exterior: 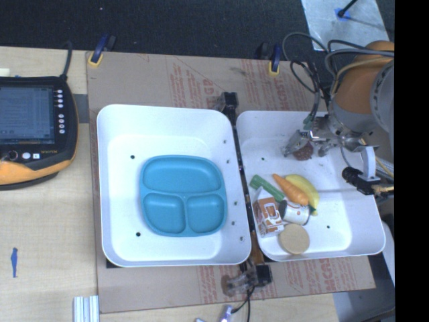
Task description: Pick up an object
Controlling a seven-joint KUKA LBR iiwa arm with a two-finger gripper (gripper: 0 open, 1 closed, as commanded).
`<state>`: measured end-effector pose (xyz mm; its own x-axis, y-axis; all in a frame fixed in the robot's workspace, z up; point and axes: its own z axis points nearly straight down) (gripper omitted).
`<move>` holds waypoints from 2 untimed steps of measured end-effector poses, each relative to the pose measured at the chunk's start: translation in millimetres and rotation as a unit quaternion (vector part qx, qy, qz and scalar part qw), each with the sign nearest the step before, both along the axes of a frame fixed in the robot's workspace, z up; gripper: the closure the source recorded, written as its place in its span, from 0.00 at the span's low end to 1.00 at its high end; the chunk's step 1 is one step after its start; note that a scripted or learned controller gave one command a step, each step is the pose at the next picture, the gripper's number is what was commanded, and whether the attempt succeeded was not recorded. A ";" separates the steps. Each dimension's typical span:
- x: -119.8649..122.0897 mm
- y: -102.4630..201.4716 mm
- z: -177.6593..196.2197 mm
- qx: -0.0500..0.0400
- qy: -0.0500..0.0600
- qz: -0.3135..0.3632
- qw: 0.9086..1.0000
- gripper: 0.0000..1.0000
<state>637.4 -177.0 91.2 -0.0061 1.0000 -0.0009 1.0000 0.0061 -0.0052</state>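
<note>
Presently, as observed:
Gripper (310, 141): low over the right bin (348, 237), far end.
Fingers: spread either side of a small dark brown object (304, 151); grip apparently closed on it, view unclear.
Carrot (290, 188), banana (303, 187): nearer than the fingers, apart.

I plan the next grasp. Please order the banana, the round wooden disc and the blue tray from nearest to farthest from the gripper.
From the gripper:
1. banana, right bin, just below it.
2. round wooden disc, right bin's lower edge.
3. blue tray, left bin.
</note>
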 end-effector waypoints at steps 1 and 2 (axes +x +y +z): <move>0.7 -1.0 11.4 0.000 0.000 0.001 1.000 1.00; 0.6 -1.0 11.3 0.000 0.000 0.001 1.000 0.00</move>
<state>638.0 -178.0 102.5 -0.0086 1.0000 -0.0014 1.0000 0.0086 -0.0045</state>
